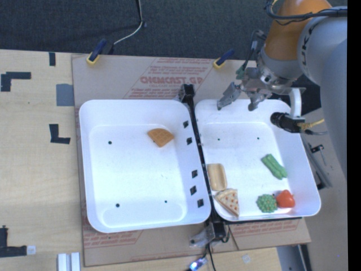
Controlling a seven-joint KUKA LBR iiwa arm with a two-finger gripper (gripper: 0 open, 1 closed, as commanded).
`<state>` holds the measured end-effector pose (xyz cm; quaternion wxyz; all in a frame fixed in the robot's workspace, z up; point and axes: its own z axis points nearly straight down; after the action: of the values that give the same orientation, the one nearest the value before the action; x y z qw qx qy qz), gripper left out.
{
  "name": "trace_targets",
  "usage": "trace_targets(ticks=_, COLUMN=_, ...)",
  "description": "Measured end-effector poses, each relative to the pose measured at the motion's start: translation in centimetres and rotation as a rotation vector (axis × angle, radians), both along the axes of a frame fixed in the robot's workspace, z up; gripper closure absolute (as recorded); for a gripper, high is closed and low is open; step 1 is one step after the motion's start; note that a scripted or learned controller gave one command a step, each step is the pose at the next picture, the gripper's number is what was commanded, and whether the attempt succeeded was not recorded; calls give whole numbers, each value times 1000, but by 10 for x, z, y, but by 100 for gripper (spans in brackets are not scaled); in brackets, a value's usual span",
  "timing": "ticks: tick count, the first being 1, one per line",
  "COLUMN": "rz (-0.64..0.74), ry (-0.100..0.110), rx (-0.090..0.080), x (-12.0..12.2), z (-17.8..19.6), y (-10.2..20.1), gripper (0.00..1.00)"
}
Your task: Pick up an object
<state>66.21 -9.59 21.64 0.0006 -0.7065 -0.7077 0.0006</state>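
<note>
The grey KUKA arm with its orange band [296, 10] reaches in from the upper right, its wrist bent downward and to the left. The two-finger gripper [240, 99] hangs raised, its two dark fingers [227, 97] spread wide apart, nothing between them.

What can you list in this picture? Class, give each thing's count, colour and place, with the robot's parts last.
bins: 2, white, side by side on the bench
waffle: 1, orange-brown, left bin
bread: 1, tan, right bin by the divider
pizza slice: 1, tan and red, right bin's near left corner
pepper: 1, green, right bin
broccoli: 1, green, right bin's near edge
tomato: 1, red, beside the broccoli
clamps: 2, blue and yellow, far edge
arm: 1, grey and orange, right
end effector: 1, open, above the right bin's far edge
</note>
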Motion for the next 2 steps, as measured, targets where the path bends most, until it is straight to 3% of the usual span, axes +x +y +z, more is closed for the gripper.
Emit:
trace_targets(ticks=1, rz=2, ry=0, rx=0, x=0, z=10, y=1, gripper=100)
trace_targets(ticks=2, rz=7, ry=1, rx=3, x=-26, z=4, y=88, gripper=100)
